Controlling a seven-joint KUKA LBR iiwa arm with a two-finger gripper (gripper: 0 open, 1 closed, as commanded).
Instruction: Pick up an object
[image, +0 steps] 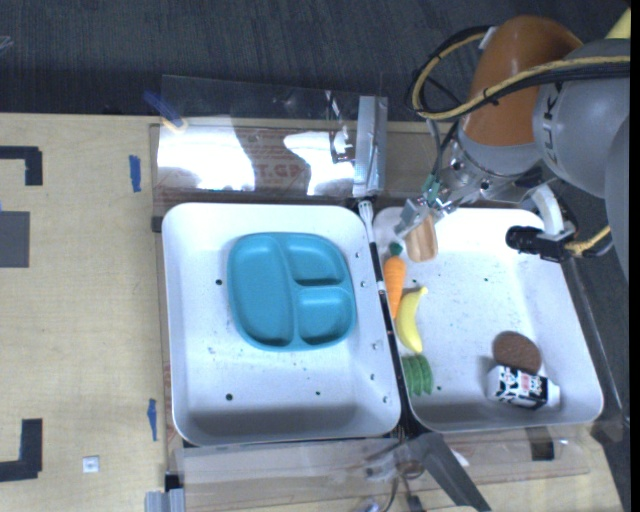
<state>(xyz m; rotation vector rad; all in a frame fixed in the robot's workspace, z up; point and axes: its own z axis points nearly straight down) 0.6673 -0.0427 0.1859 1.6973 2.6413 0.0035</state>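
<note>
The arm reaches in from the upper right of the frame; its gripper sits low over the top left corner of the right bin, just above a tan, bread-like piece that stands right under the fingertips; whether that piece is actually pinched I cannot tell, and the spread of the jaws is not readable from this angle.

Down the left wall of the same bin lie a carrot, a banana and a green vegetable, each close to the next; in the lower right corner a brown round piece touches a black-and-white cow-patterned toy. The left bin holds a blue divided plate.

The tan piece looks like light toy food, probably stiff plastic and a little slick; it should take a firm pinch without harm; across its narrow width is the likely hold, though the nearby wall leaves little room for the finger on that side.
</note>
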